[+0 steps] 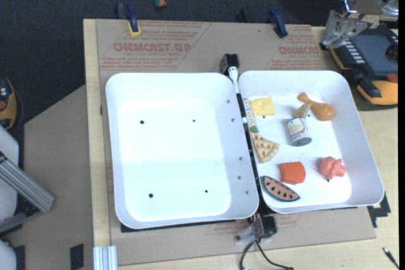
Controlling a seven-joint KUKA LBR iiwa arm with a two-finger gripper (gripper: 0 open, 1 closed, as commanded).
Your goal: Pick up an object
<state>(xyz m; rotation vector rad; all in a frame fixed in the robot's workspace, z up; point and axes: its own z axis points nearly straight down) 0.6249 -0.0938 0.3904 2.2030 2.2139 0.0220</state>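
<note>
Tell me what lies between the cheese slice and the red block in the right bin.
In the camera view, the pizza slice lies roughly between the cheese slice and the red block, slightly to their left.

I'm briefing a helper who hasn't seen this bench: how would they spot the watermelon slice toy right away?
Look at the right bin, the one holding the toys. Go to its near edge, at the corner beside the divider between the two bins. The watermelon slice lies there: a flat red wedge with dark seeds and a dark rind, just below the plain orange-red block.
</note>
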